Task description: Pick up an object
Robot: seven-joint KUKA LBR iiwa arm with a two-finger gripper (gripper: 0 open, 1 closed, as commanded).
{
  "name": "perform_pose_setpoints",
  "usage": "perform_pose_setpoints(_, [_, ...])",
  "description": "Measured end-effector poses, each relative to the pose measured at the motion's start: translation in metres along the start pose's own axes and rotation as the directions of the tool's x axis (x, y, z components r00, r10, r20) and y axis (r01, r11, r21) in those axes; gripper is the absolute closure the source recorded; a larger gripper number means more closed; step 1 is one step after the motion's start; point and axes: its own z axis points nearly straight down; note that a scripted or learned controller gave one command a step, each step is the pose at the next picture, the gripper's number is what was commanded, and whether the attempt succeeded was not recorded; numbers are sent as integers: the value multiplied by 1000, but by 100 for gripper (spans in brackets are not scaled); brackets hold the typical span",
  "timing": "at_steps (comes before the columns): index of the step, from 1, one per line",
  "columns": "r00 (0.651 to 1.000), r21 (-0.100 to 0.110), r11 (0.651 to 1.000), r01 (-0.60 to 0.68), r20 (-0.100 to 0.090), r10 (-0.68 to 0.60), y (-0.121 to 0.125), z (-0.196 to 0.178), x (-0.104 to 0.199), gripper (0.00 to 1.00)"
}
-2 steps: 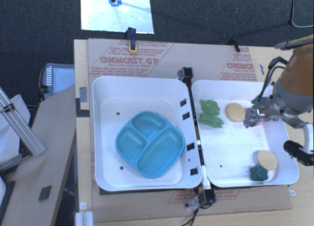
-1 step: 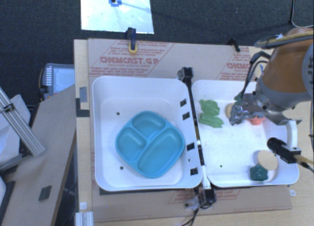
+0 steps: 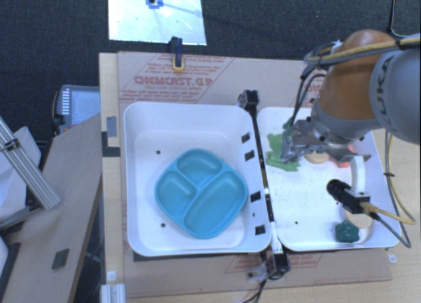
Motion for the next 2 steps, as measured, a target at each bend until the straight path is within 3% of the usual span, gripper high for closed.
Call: perform_pose_setpoints(2, [1000, 1, 1000, 0, 0, 0, 2, -8, 105, 100])
